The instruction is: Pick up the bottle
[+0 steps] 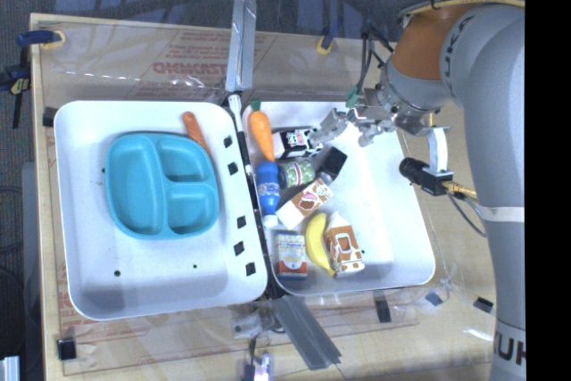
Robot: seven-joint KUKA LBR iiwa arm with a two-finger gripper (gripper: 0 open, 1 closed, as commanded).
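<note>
dark grey carpet surrounds a wooden bench (134, 45) covered in clear plastic sheeting, seen from above at a slant. two shallow white bins sit side by side on it.

the left bin (80, 236) holds a blue divided tray (163, 186) with three compartments. an orange carrot (194, 129) lies just past the tray's upper right corner, near the wall between the bins.

the right bin (401, 236) holds a crowded cluster along its left side. a second, larger carrot (260, 135) lies at the top. just below it is the bottle (268, 188), blue with a white cap end, lying lengthwise against the bin's left wall. beside the bottle is a green can (299, 171) on its side, with a small black and white box (294, 139) above it and a black block (332, 162) to its right. lower down lie a white carton with a red picture (304, 204), a yellow banana (318, 241), a small brown and white carton (343, 250) and another small carton (290, 252) at the bottom left.

the grey arm (491, 94) with its orange band reaches in from the right. its gripper (350, 124) hangs over the upper part of the right bin, near the black block and apart from the bottle. its fingers are spread apart, with nothing between them.
</note>
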